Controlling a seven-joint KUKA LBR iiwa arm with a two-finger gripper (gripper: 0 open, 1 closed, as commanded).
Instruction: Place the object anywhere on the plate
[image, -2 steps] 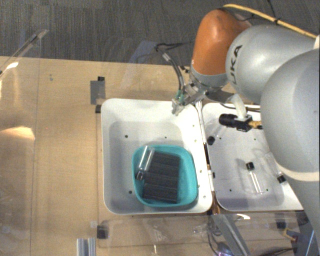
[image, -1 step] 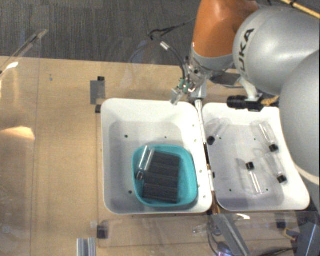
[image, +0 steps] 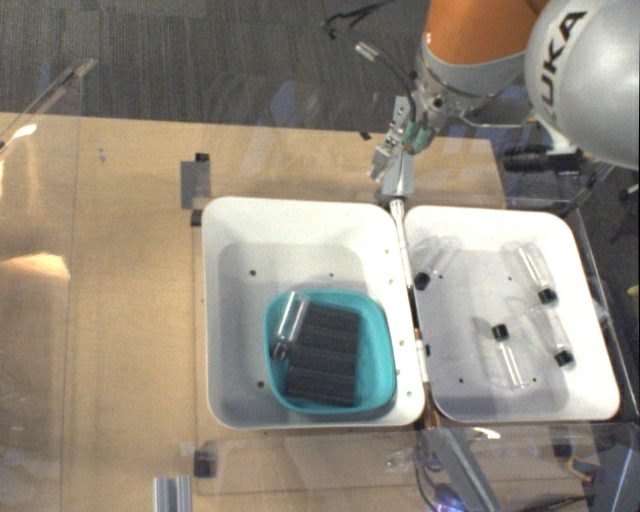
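A teal square plate (image: 377, 350) sits in the left bin (image: 230, 300), with a dark ridged block (image: 325, 352) lying across its middle. A clear vial with a black cap (image: 288, 322) rests on the plate's left side, against the block. My gripper (image: 398, 160) hangs above the back edge of the bench, over the seam between the two bins. It is well apart from the plate and the vial, and nothing shows in it.
The right bin (image: 590, 400) holds three clear vials with black caps (image: 532, 268), (image: 508, 358), (image: 552, 338) and a small black cap (image: 421, 281) near its left wall. The arm's grey and orange wrist (image: 480, 40) looms over the back right.
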